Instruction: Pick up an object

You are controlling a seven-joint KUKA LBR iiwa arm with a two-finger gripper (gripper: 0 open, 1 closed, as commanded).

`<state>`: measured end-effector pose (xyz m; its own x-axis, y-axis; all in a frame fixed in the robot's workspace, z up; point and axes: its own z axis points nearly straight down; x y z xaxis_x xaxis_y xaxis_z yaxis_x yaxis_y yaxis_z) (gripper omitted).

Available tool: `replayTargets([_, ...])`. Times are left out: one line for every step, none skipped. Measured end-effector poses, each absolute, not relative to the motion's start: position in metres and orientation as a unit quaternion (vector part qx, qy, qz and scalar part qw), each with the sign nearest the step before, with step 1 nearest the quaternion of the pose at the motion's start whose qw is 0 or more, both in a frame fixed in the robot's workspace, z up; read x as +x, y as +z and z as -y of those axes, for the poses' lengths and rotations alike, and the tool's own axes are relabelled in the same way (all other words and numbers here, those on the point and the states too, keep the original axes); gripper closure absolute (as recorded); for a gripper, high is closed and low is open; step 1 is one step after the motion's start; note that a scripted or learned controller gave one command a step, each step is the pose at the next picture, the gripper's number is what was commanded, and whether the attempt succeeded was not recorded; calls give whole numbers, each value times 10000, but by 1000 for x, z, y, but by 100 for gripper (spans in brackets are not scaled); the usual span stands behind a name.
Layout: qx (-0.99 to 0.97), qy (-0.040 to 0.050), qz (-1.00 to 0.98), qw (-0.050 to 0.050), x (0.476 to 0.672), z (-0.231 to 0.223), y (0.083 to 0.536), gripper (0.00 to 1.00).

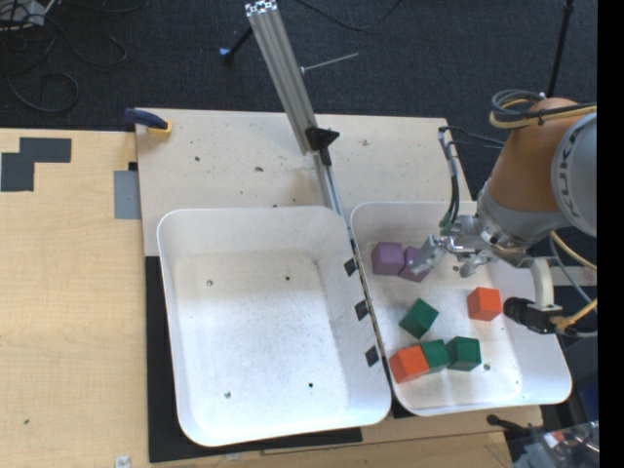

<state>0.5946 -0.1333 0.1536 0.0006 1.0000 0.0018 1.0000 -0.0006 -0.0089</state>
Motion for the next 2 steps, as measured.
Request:
replayTargets([-7078,8,7064,13,595,133,91,0])
replayTargets([-7101,11,7041,18,595,135,103,100])
